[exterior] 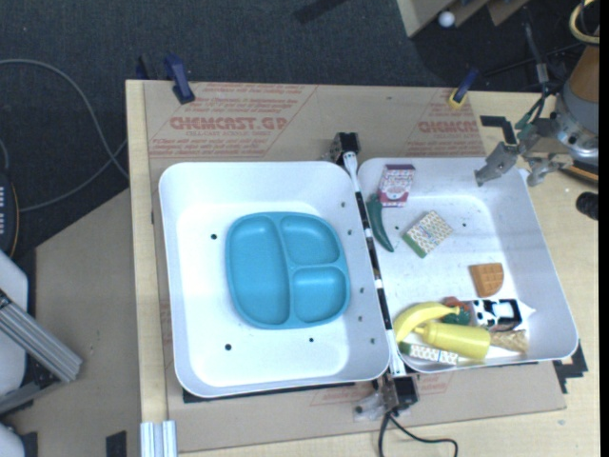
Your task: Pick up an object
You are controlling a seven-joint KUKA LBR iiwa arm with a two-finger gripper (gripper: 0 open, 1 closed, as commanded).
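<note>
My gripper (512, 172) hangs over the far right corner of the right bin (542, 246), open with nothing between its fingers. Below it in that bin lie a small pink carton (397, 183), a green pepper (381, 227), a speckled box (428, 231) and an orange cracker (486, 277). In the near corner a banana (419, 318), a yellow bottle (462, 340) and a black-and-white item (498, 310) are heaped together. The gripper is well apart from all of them.
The left bin (190, 255) holds a blue divided plate (285, 268). A raised divider (366, 246) runs between the two bins. Clamps (178, 77) sit at the bench's far edge, and cables lie on the floor at left.
</note>
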